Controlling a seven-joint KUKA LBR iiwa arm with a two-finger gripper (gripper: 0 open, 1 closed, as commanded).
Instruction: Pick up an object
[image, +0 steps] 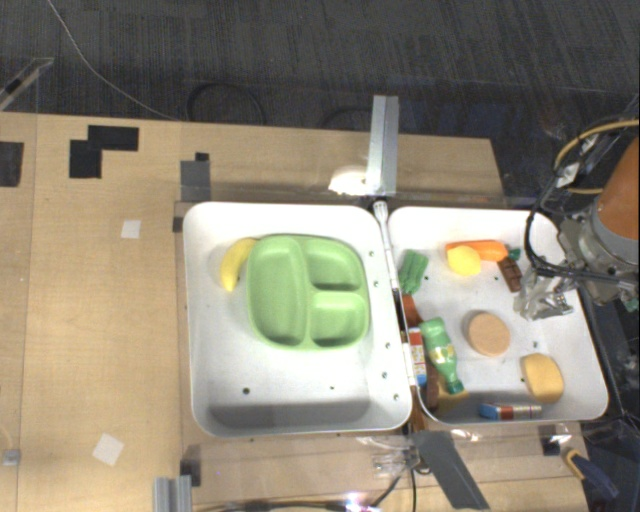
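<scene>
Gripper (545, 300) hangs over the right bin's (600, 395) right side, jaw state unreadable from here, holding nothing I can see — nearest pick is the tan disc (489, 334) just left of it, likely light and rigid; pinch across the rim.

Glossy plastic-looking tray (305, 290), prob. wood bench (90, 330).

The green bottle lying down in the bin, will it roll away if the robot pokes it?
Probably a little. The green bottle lies on its side, and its rounded body looks apt to roll sideways when nudged. It may not go far, since it rests close to the right bin's left wall. It looks like smooth plastic, so it could slip in the gripper.
</scene>
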